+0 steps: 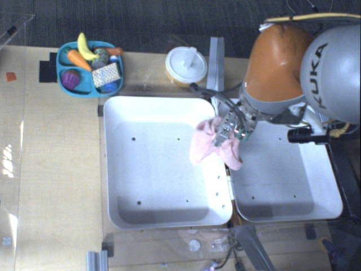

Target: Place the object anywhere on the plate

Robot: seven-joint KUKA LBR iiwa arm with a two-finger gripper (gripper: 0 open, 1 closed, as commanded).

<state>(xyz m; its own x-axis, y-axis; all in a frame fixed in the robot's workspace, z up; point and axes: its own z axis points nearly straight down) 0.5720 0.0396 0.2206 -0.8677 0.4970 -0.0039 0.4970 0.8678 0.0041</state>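
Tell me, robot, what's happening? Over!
Gripper over the bins' shared edge, pinching pink cloth. Cloth hangs, draped across both bins. Blue plate far off, full of toys.

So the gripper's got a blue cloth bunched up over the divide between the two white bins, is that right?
Not quite: the cloth is pink, not blue. The camera view shows it bunched at the gripper, draped over the divide between the left bin and the right bin.

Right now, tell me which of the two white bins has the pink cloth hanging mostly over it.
The left bin. The pink cloth hangs at the gripper above that bin's right edge, with just its right corner reaching across the divide toward the right bin.
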